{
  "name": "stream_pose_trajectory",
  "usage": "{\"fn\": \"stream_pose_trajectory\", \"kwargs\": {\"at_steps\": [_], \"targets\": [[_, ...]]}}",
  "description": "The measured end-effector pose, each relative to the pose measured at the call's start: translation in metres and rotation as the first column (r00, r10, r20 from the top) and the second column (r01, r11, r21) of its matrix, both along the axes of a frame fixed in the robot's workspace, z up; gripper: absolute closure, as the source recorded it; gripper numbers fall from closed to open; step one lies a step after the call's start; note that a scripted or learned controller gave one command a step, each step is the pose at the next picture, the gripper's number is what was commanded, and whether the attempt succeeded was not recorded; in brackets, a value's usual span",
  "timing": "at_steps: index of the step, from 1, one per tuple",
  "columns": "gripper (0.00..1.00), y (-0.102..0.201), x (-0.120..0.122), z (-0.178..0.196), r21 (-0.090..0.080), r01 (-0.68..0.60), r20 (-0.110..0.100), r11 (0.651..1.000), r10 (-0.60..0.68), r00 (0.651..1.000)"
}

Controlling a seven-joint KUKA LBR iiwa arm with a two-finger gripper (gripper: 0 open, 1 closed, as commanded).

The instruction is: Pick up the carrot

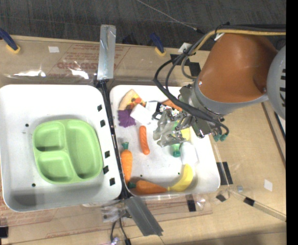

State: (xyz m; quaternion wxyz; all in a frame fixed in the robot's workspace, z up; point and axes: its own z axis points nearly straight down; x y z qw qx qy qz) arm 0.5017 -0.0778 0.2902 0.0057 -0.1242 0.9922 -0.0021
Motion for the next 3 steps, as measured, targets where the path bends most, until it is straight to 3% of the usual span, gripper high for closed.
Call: {"fn": "stream_pose_trajectory", "kwargs": {"at_steps": [1,2,3], "targets": [[1.00,0.056,0.024,-0.032,0.003,-0.262,-0.013,0.965,0.262,0.965],[1.00,0.098,0.034,-0.060,0.004,-0.568,-0.014,0.823,0.568,0.823],[1.00,-0.012,0.013,-0.088,0.001,-0.551,-0.013,0.834,0.551,0.834]]}}
